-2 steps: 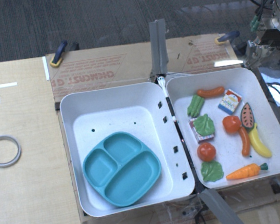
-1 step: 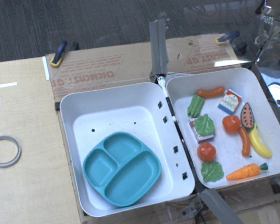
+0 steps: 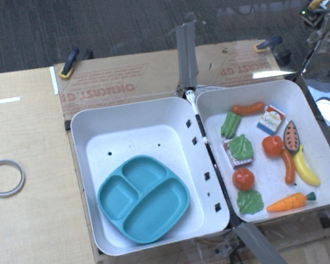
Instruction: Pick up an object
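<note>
Right bin (image 3: 310, 108), twelve o'clock: sausage (image 3: 248, 109); banana (image 3: 306, 169) at four. Tool state: cannot tell. Step: pre-approach; next move needs a target, likely the isolated carrot (image 3: 288, 203).

Toy foods lie loose in the right bin (image 3: 310, 105): banana (image 3: 306, 168), carrot (image 3: 288, 202), tomato (image 3: 243, 178), watermelon slice (image 3: 290, 137).

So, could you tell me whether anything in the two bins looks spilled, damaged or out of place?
Nothing stands out. The teal divided plate lies flat in the left bin, and the toy foods, such as the banana and carrot, lie loosely inside the right bin.
</note>
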Motion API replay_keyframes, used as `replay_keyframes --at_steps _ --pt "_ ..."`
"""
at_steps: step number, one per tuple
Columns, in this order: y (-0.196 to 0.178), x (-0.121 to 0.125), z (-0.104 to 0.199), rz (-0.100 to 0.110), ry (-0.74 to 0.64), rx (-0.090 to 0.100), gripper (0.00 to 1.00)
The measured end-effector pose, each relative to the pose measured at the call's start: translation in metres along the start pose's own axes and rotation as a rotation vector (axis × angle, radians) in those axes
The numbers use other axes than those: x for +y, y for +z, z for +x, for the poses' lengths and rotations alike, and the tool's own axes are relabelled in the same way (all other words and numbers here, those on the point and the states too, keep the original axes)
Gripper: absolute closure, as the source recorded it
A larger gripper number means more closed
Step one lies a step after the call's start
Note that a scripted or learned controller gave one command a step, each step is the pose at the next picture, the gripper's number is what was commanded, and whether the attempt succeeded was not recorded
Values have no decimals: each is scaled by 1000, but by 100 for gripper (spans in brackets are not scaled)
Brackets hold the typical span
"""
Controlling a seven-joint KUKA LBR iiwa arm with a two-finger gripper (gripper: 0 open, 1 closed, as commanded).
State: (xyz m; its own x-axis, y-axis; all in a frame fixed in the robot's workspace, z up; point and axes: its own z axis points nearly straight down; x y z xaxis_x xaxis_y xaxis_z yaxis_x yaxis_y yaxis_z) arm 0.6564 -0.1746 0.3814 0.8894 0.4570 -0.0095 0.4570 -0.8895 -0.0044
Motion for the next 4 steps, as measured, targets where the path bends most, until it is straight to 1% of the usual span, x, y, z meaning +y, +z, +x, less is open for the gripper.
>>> replay_keyframes --at_steps 1,4 --pt "-56 24 -26 1 270 1 100" --pt "-67 23 -21 13 254 -29 100"
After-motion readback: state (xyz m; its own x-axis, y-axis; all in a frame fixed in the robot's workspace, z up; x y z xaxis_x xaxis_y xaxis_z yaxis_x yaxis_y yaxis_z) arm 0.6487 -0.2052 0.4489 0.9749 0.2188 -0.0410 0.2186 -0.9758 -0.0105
